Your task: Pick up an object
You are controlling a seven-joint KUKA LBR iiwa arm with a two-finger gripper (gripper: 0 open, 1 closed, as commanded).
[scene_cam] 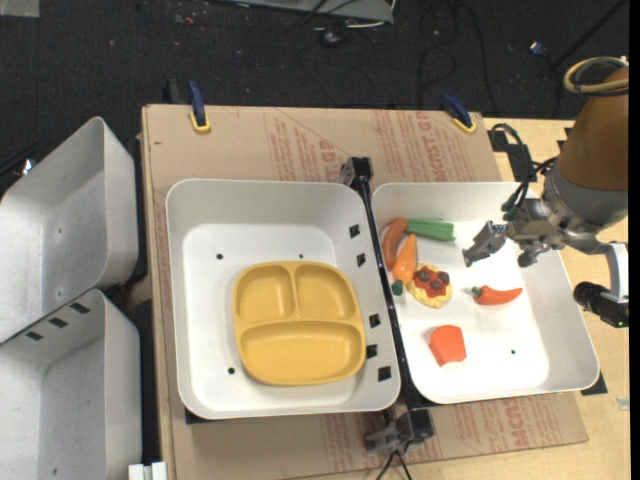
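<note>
Reaching in from the right, the grey arm [600, 168] with its orange band hangs over the right bin [560, 363]. The left bin [200, 218] sits just beside it, the two touching along a black divider, and it holds a yellow sectioned tray [298, 321] lying flat near its middle. The gripper [507, 247] hovers above the upper right part of the right bin, fingers spread apart, nothing between them. Candidate objects all lie in the right bin's left half — a green bar [431, 229] at top, two orange carrot-like pieces [400, 247] just beside the divider, a small round pizza-like piece [432, 285] touching the lower carrot. An orange block [448, 344] sits lower down, apart from the rest. A small red-orange pepper [497, 294] lies just below the gripper — not touching it.
</note>
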